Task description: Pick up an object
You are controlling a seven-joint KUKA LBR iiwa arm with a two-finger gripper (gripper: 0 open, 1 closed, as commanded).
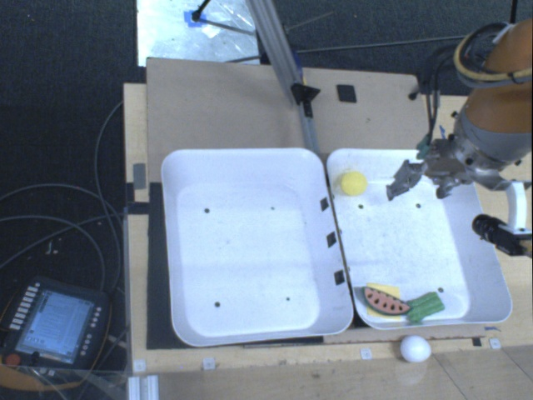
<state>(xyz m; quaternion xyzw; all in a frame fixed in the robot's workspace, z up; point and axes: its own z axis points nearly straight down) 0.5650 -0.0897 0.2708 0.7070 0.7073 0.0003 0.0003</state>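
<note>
In the right bin point(487, 302) a yellow ball point(353, 182) lies near the far left corner. A watermelon slice point(385, 300) and a green piece point(425, 306) rest side by side at the near edge. My gripper point(423, 182) hangs above the far part of the right bin, to the right of the yellow ball, with its two fingers spread apart and nothing between them.
The left bin point(179, 182) stands beside the right one, with black clips along their shared wall. A white ball point(415, 348) lies on the bench in front of the right bin. A metal pole point(279, 40) slants up behind the bins.
</note>
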